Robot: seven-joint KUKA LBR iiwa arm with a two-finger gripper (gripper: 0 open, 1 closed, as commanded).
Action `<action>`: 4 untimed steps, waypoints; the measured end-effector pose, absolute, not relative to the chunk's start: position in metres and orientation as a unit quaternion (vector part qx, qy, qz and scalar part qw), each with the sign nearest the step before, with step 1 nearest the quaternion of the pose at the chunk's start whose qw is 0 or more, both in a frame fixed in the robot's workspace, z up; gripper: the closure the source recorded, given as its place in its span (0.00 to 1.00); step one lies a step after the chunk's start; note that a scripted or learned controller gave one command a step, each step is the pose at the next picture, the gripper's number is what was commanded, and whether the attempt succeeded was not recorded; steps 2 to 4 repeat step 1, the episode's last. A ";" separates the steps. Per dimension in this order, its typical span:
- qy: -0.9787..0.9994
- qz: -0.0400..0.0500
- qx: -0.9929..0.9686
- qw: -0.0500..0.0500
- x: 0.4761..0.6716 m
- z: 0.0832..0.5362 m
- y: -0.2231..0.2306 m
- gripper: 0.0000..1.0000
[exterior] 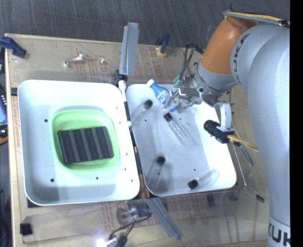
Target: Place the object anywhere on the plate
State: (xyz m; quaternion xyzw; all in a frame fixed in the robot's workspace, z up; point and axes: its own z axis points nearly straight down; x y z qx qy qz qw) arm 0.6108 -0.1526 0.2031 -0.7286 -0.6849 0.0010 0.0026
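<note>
While the green plate (84,121) in the left bin (33,138) carries only a dark ridged insert, nothing is placed. The gripper (178,103) hangs over the right bin's (221,181) blue-capped bottle (160,92); whether it grasps anything, I cannot tell.

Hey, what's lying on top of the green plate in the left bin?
A dark, ribbed rectangular object lies flat on the middle of the green plate, which sits in the left bin. The plate's rim shows all around it; the plate surface under the object is covered.

The arm (267,86) carries dark "KUKA" lettering, partly readable at upper right near the orange band and lower right.
</note>
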 end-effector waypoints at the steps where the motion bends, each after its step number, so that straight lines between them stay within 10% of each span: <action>1: -0.685 0.001 -0.729 0.003 0.611 0.203 -0.153 0.00; 4: -0.685 0.001 -0.729 0.003 0.611 0.203 -0.153 0.00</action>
